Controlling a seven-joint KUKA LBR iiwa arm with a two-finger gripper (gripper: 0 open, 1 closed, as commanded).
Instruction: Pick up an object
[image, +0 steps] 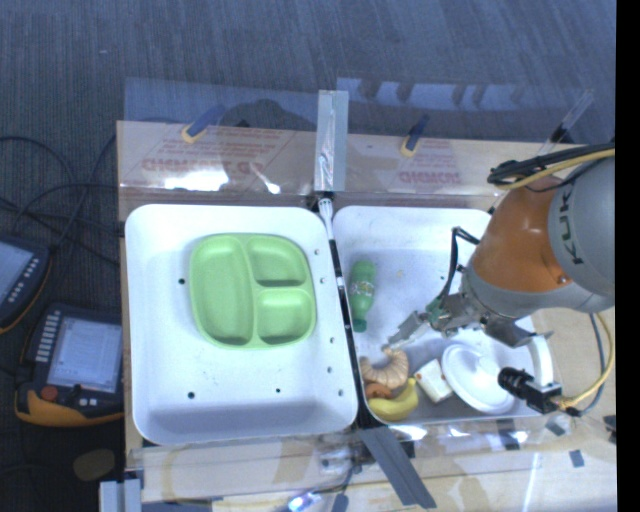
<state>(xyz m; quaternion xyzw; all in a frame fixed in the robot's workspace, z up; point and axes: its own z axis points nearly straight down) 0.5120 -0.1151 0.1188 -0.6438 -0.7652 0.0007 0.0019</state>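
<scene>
The bench (150, 165) bears two shallow white bins side by side, the left bin (150, 330) touching the right bin (400, 225) along a shared edge. Clear plastic sheeting (240, 150) lies across the bench behind them.

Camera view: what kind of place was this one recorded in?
Probably a robotics lab bin-picking bench: two white bins side by side, a grey-and-orange arm reaching in, and a teach pendant with cables on the carpet.

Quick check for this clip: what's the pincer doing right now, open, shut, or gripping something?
Pincer: cannot be told; it hangs over the right bin above the croissant, nothing visibly held.
</scene>
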